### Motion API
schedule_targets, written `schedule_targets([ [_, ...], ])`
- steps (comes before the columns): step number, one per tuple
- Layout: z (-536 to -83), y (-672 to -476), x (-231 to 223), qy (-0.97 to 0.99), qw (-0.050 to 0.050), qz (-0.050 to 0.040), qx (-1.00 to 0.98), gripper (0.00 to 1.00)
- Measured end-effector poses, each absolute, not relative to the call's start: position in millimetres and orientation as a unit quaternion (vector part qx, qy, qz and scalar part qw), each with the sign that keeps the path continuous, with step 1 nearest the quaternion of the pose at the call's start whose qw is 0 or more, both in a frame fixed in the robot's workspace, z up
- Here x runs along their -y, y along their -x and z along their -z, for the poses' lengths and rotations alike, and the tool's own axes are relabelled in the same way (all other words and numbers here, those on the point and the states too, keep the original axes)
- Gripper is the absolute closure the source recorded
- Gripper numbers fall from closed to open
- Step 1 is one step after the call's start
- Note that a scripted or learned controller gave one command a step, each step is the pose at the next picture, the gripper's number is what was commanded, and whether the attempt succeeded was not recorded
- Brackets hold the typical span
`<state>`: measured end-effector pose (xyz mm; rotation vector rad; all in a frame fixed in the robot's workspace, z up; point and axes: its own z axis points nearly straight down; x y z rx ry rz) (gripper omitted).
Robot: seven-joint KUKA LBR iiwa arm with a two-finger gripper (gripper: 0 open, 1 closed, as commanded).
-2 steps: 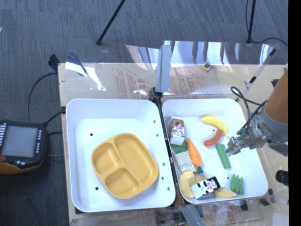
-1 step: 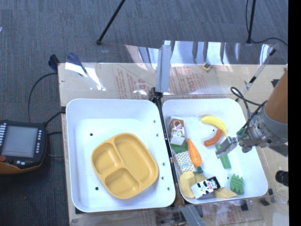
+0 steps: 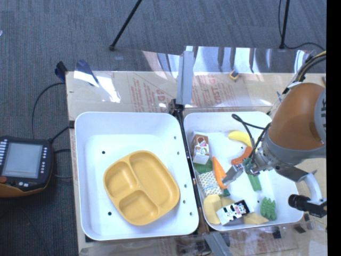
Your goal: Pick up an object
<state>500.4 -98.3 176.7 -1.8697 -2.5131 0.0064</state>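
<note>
You see the gripper [image 3: 232, 174] low in the right bin [image 3: 216, 119], with its fingers a little apart and nothing between them. The carrot [image 3: 218, 172] lies just beside the fingers, on the side toward the left bin. It may be touching one finger, but you cannot tell. Under the fingers is a patterned packet [image 3: 209, 183]. Just past the carrot, farther toward the back of the bin, stands a small brown and white carton [image 3: 200, 149]. Up and behind the gripper you see a banana [image 3: 241, 138] and a small orange piece [image 3: 244, 156]. On the other side of the fingers, toward the arm, lies a green stick [image 3: 255, 182]. Toward the front of the bin sit a pale yellow piece [image 3: 213, 204], a black and white cow-print block [image 3: 233, 212] and a green leafy toy [image 3: 268, 208]. The toys sit close together, so there is little free floor near the fingers.

The left bin [image 3: 90, 127] holds a yellow tray [image 3: 140, 186] with three sections. There is bare white floor all around the tray.
</note>
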Motion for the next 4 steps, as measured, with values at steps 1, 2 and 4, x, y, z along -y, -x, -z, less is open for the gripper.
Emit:
schedule_targets([
  [1, -87, -508.5, 98, 0.42, 0.002, 0.0003, 0.907, 0.0],
  [2, -94, -507.7, 98, 0.422, 0.004, 0.0001, 0.906, 1.0],
  [4, -185, -610.6, -23, 0.495, 0.002, -0.0007, 0.869, 1.0],
])
